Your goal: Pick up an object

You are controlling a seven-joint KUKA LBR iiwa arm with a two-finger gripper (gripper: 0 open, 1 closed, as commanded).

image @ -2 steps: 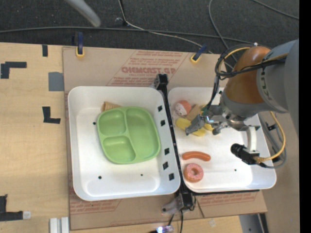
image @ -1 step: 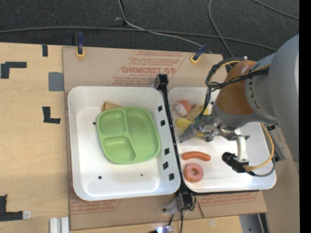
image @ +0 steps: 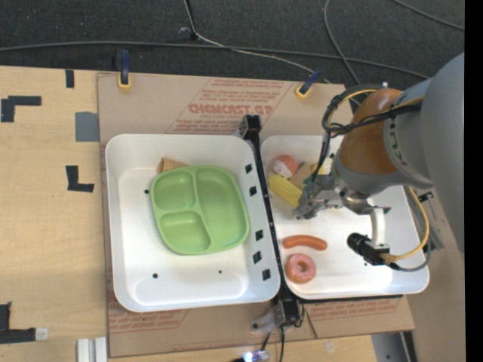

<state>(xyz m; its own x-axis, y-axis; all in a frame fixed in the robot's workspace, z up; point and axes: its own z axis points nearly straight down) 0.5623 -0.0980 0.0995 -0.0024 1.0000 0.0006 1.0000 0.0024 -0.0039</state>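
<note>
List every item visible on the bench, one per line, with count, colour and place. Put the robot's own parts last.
shallow white bins: two, white, side by side on the bench, left and right.
green divided plastic plate: one, light green, three compartments, in the left bin.
tan wedge-shaped piece: one, tan, left bin, poking out from behind the plate's top edge.
yellow corn-like toy: one, yellow, right bin, near its left wall.
small red-and-white round toy: one, right bin, upper left.
orange-red sausage toy: one, right bin, lower left.
pink ring doughnut toy: one, pink, right bin, below the sausage.
arm: one, grey with orange band, over the right bin.
pincer: one, grey, beside the corn.
</note>
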